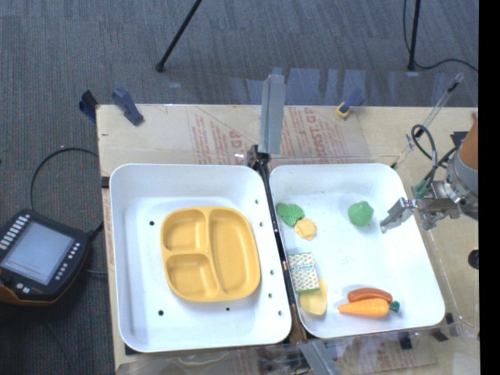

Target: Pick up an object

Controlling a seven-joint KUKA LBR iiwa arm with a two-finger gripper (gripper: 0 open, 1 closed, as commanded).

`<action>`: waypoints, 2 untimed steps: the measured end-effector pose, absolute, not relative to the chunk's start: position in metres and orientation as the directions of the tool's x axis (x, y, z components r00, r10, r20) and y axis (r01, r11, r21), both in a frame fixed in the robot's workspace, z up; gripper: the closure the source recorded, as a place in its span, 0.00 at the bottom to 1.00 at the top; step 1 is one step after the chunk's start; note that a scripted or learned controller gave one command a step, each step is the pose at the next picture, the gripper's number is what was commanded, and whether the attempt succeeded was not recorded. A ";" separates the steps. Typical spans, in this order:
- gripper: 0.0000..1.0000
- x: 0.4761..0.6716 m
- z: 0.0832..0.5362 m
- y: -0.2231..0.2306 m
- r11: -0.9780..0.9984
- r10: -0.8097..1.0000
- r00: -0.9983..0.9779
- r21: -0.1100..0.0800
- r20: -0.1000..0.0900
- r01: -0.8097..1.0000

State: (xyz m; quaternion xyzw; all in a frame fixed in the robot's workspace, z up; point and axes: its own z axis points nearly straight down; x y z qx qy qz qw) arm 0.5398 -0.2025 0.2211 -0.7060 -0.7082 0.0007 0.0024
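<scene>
Hand poised at the right bin's edge, nothing picked yet.

The hand (400, 214) hangs released and bare; the green piece (360, 213) lies just beside it, the carrot (365, 308) and sausage (369, 294) nearer the camera, the yellow tray (209, 253) well beyond in the left bin (133, 264). Descent, grasp and lift all remain.

Both white bins (125, 209) look like smooth, faintly glossy plastic, the yellow divided tray (209, 253) a matt plastic, the desk (211, 131) top like bare brown cardboard or board, and the floor (78, 37) a rough grey carpet.
</scene>
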 end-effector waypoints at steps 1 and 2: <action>0.00 0.529 0.107 -0.157 0.103 0.995 -0.103 -0.014 0.007 0.995; 0.00 0.593 0.102 -0.084 0.354 0.935 -0.354 -0.002 0.002 0.935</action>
